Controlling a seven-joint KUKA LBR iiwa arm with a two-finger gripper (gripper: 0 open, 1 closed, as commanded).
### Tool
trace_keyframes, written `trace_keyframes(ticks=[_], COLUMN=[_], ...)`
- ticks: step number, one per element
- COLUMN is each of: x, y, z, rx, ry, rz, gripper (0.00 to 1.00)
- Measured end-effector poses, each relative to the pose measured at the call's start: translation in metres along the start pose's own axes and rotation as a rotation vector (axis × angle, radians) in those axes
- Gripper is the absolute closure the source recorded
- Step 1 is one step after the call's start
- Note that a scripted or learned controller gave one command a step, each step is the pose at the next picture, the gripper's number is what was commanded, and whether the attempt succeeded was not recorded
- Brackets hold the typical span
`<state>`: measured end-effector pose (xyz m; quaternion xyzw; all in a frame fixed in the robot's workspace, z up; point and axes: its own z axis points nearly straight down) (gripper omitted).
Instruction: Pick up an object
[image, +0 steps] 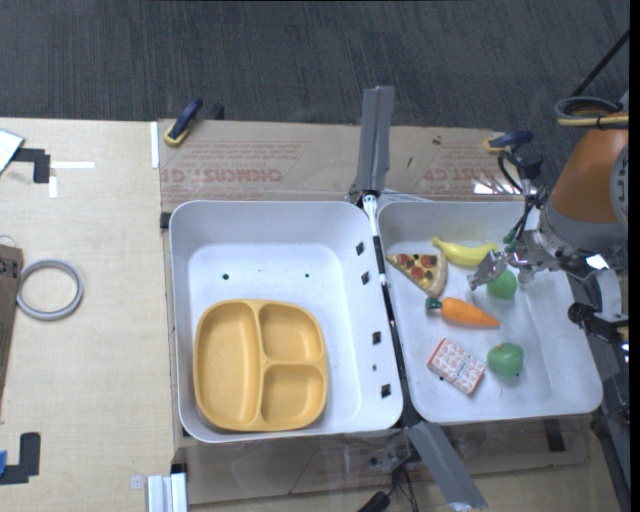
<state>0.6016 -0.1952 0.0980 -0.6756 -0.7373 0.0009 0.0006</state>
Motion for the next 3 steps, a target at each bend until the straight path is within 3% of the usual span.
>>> trace_keyframes(ticks=[1, 2, 3], x=[-0.001, -0.002, 0.087], y=[0.0, -0.023, 0.008], z=[-0.008, 0.005, -0.129], rx=[0.001, -0.004, -0.001], ry=[0.0, -0.001, -0.001], rz=[0.0, -0.043, -0.112], gripper=[1.0, 1.0, 1.0])
